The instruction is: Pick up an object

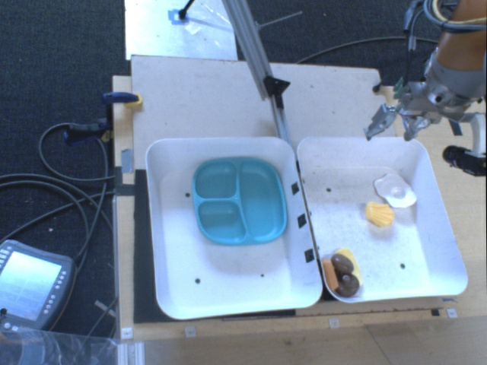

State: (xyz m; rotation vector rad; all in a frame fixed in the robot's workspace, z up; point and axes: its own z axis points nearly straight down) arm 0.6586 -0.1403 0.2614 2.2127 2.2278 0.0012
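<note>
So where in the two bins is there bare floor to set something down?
Left bin: a bare strip along the near wall, below the teal plate. Right bin: bare across the middle-left. Crowded near the fried egg, yellow piece and the brown food in the near-left corner.

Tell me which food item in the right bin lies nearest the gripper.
The white fried egg, near the bin's back right. It lies closest below the gripper; the yellow piece sits just past it, and the brown pieces lie at the front corner.
</note>
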